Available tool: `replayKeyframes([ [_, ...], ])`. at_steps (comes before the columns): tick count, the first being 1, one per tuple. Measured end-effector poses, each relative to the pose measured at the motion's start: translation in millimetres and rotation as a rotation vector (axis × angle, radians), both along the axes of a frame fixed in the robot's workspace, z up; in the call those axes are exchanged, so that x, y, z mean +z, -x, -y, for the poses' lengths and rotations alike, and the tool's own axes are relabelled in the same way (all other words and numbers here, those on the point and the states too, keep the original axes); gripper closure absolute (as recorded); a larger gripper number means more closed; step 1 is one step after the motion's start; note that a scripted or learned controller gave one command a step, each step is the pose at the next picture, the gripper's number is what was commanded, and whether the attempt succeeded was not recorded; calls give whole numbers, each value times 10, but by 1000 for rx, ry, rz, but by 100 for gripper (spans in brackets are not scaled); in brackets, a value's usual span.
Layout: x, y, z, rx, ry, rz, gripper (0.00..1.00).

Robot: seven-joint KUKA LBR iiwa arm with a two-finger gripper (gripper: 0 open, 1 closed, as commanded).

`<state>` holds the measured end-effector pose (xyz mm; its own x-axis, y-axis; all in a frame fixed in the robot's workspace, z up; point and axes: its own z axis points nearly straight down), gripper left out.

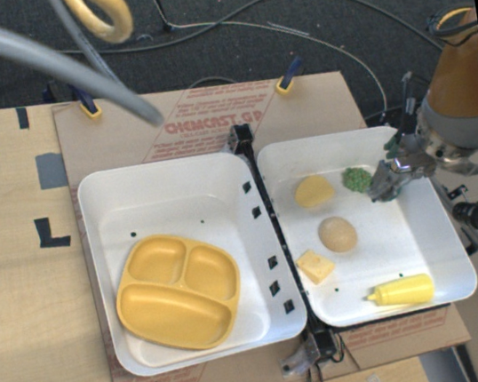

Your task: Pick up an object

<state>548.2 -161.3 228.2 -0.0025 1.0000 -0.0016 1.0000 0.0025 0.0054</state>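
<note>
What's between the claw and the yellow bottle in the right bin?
Camera view: bare white bin floor between the claw and the yellow bottle; nothing lies there.

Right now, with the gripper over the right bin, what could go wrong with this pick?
The gripper hovers beside the small green broccoli-like piece, close to the right white bin's far wall; coming down there, it may nudge the piece away rather than catch it. The round yellow food piece lies just beyond and could get knocked too.
</note>
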Motion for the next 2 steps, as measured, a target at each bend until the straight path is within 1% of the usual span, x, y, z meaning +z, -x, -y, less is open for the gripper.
replayKeyframes([
  [1, 175, -7, -4, -1, -1, -5, 100],
  [2, 141, -99, -639, 4, -3, -6, 100],
])
